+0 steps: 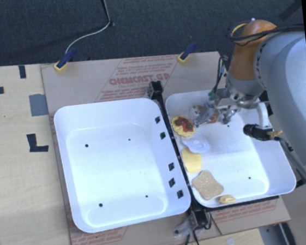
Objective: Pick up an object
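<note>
Camera view, from above and at a slant, takes in a bench of pale wood with a brown board laid on it, and on the board two shallow white bins side by side. The left bin has a bare white floor with a few small dark dots. The right bin carries all the loose things, gathered along its left wall.

Near that bin's far-left corner lies a yellow piece with red on top. Just beside it, toward the near edge, sits a pale, almost clear object, hard to make out against the white floor. Next along the left wall comes a yellow block, and close to the near-left corner a tan, speckled slab shaped like a slice of bread. A small yellow scrap rests against the near wall.

The grey arm, with its orange band, reaches in from the right over the far part of the right bin. Its gripper hangs low just beside the yellow-and-red piece, on the side away from the wall. Something reddish shows at the fingertips, but whether it is pinched between them or merely lying behind cannot be told, nor can the spread of the jaws be read from this angle.

Two blue-and-yellow clamps grip the board's far edge, and a cable trails across the dark floor beyond.
</note>
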Robot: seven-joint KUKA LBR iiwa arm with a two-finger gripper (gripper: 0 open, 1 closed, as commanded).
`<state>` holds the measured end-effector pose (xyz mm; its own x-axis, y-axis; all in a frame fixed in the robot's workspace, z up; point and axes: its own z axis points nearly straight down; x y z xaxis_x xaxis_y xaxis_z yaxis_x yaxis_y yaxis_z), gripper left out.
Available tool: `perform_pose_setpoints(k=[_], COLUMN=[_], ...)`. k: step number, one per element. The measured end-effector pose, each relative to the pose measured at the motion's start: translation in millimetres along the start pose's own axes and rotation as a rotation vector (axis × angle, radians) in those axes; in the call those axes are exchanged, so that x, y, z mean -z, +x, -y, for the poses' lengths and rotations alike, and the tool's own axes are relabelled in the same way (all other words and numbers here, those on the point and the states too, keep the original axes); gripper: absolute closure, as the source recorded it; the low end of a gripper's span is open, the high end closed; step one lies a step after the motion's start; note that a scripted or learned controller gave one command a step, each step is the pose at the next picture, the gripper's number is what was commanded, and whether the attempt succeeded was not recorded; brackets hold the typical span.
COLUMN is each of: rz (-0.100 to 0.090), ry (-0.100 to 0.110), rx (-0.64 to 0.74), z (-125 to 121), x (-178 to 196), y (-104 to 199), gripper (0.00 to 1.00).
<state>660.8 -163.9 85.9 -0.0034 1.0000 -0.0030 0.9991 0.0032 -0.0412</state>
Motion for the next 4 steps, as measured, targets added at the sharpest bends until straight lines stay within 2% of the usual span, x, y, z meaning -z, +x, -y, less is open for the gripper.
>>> perform_pose_setpoints(k=[2,4], rz=[0.007,0.004], ry=[-0.002,-0.002], rx=[-0.004,-0.003], z=[-0.1,-0.3], x=[1.0,0.7], y=[19.7,21.4], gripper=[0.00,0.00])
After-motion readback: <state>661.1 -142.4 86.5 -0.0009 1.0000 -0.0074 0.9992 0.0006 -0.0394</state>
